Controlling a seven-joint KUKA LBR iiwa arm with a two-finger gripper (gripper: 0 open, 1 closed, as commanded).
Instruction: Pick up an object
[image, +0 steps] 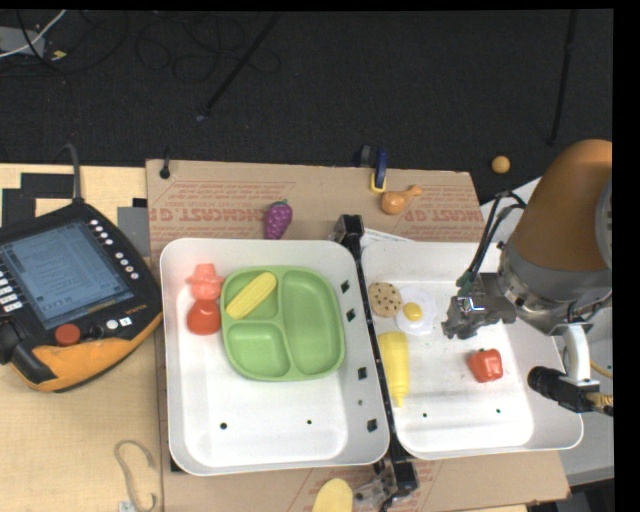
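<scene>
The arm comes in from the right over the right bin (470, 435), and my gripper (462, 322) hangs low above the bin floor. A red block-like object (486, 366) lies just below and to the right of it. To the gripper's left lie a white and yellow fried-egg toy (412, 312) and a brown cookie (384, 297). A yellow bottle (395, 364) lies near the bin's left wall. I see nothing between the fingers. Their spread is hidden by the dark wrist body.
The left bin (260, 425) holds a green divided plate (284, 325) with a yellow corn cob (249, 293) and a red-pink figure (204, 300). Behind the bins lie purple grapes (277, 218) and an orange pear-shaped toy (398, 199). A teach pendant (70, 290) sits at far left.
</scene>
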